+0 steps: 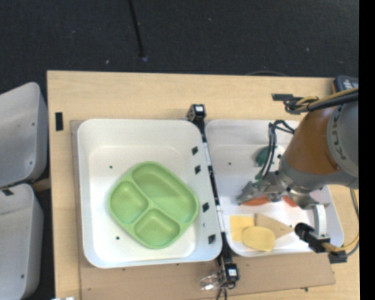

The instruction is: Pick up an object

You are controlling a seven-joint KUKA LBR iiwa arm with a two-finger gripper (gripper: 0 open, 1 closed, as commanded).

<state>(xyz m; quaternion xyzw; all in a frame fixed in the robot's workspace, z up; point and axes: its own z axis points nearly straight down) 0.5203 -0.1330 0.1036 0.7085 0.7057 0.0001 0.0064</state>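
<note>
Wooden desk (125, 95) with two white bins: in the right bin (237, 136) the pincer (257, 195), state indiscernible, hangs low over an orange object (257, 201); descend squarely before closing.

A pale green, three-compartment plastic plate (153, 204) lies well to the left of the grey metal gripper (257, 194). Just below the gripper sit a yellow flat square (239, 225), a paler yellow rounded piece (259, 237) and a tan wedge (275, 222). Touching the gripper is something orange-red (257, 201) (mostly hidden). Above it, a dark teal object (263, 155).
</note>
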